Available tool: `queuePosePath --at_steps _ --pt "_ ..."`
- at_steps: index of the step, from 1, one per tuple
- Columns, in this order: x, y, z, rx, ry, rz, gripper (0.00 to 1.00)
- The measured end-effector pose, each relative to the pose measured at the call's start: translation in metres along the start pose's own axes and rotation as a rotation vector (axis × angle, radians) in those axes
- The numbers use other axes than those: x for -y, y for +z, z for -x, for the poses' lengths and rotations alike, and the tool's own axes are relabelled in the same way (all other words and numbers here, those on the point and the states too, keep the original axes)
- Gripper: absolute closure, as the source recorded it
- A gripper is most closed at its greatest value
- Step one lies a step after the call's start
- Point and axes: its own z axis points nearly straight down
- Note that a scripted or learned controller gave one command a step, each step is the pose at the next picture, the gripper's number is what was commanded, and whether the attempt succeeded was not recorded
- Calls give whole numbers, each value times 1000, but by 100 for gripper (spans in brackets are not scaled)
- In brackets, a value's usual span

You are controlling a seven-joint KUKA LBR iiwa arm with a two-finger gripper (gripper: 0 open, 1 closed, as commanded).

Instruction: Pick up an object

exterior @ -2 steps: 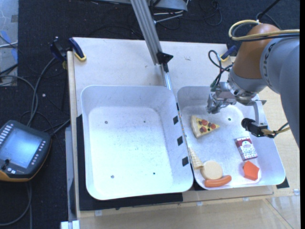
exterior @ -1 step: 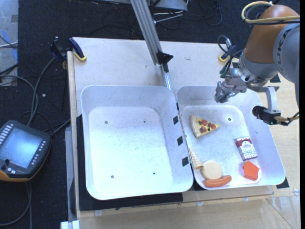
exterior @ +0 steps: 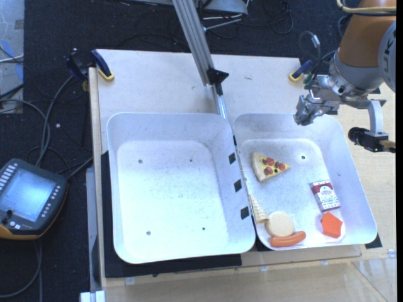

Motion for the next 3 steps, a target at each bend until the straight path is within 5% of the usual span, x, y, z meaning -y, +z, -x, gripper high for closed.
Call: queuePosePath --at_steps 1,3 --pt "-1 -29 0 -1 0 -2 100" --pt "-3 0 -105 -2 -4 -5 100"
